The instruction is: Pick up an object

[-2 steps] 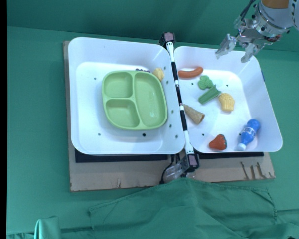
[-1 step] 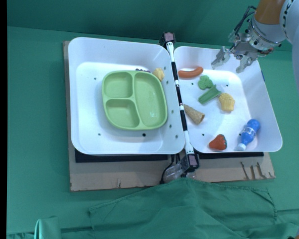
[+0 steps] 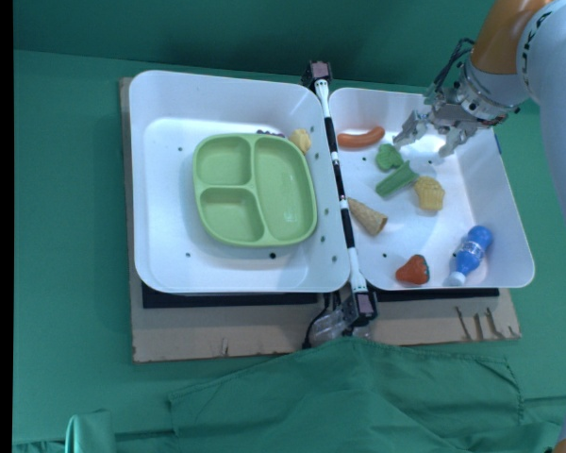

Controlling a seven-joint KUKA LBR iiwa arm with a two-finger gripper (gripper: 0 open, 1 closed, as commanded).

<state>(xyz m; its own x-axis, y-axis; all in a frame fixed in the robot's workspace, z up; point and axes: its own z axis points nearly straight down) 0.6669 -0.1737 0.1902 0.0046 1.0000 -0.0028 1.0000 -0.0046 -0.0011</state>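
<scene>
Counting from my remote station, I tally two white bins: the left bin and the right bin, side by side on a brown cardboard sheet over green cloth. In the left bin I see one green divided plate with three compartments, plus one small yellow piece and a dark scrap near the plate's upper right corner; both are too small for me to identify.

In the right bin I count seven objects: one orange-red sausage, one green broccoli piece, one green stalk-like vegetable, one yellow lumpy item, one ice-cream cone, one strawberry and one blue-and-white bottle.

My claw hangs over the right bin's upper part, fingers spread wide apart and nothing between them. Its left finger points down near the broccoli piece, though I cannot tell whether it touches. The nearest things to it are the broccoli piece and the sausage, both lying free on the bin floor.

Cut off at the frame's right edge is the grey arm. Folded green fabric covers the bench's near edge, and a dark fixture between the bins' near corners is hard to make out.
</scene>
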